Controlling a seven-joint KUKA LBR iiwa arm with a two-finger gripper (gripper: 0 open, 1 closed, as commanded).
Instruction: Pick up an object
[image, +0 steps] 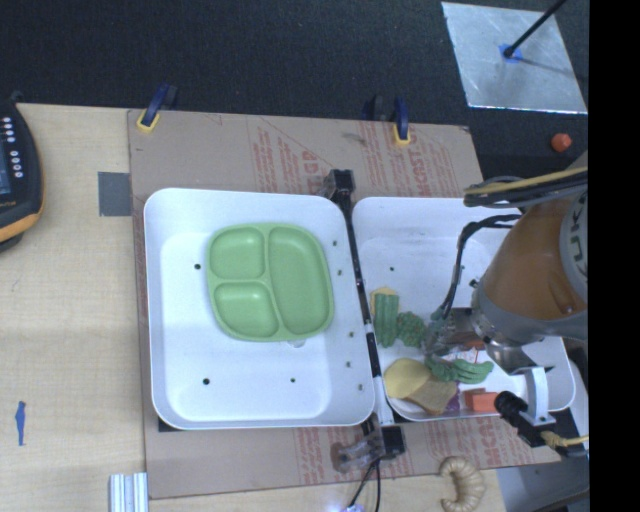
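Note:
The right bin (410, 235) holds a cluster of small toy items near its front. A yellow-green block (385, 303) stands beside a dark green leafy piece (408, 327). Nearer the front lie a yellow round piece (404, 377), a tan wedge (432, 396), a bright green piece (465, 370) and an orange block (480, 402). My gripper (447, 340) hangs low over this cluster, just right of the leafy piece and above the bright green one. The wrist and dark cables cover its tip.
The left bin (180, 380) carries a light green divided plate (270, 282). Blue and yellow clamps (401, 125) pin the cardboard sheet at the back. A black pendant (12, 170) lies at the far left. A tan curled object (463, 482) rests outside the bins at the front.

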